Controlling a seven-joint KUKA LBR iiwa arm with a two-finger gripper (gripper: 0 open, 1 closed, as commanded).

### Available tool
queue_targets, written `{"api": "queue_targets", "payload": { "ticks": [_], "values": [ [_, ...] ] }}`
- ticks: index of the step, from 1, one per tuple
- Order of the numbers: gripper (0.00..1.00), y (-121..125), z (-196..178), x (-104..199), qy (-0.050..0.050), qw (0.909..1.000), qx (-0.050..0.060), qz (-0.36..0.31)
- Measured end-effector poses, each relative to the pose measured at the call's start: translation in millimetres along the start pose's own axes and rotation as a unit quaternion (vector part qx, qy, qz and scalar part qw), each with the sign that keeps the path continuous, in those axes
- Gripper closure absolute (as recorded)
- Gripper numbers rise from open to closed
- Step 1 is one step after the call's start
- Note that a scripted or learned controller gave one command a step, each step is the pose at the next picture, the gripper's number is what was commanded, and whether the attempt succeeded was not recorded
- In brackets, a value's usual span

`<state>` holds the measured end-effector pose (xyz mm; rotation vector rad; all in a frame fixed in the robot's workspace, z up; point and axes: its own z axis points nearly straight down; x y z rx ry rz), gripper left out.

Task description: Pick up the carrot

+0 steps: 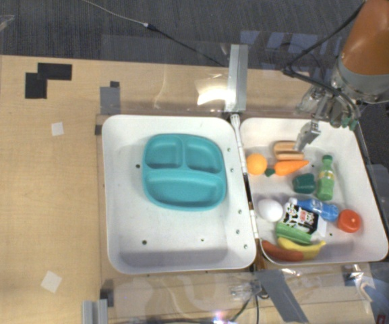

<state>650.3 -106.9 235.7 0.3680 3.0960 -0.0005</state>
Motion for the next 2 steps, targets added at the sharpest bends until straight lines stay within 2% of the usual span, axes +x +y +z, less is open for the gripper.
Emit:
{"api": "queue_targets", "payload": {
  "ticks": [1,2],
  "values": [
    [0.0,11,141,50,0.007,0.9985,0.0,0.054],
    [0.0,7,33,-5,0.003,0.9984,0.0,-0.057]
  ]
}}
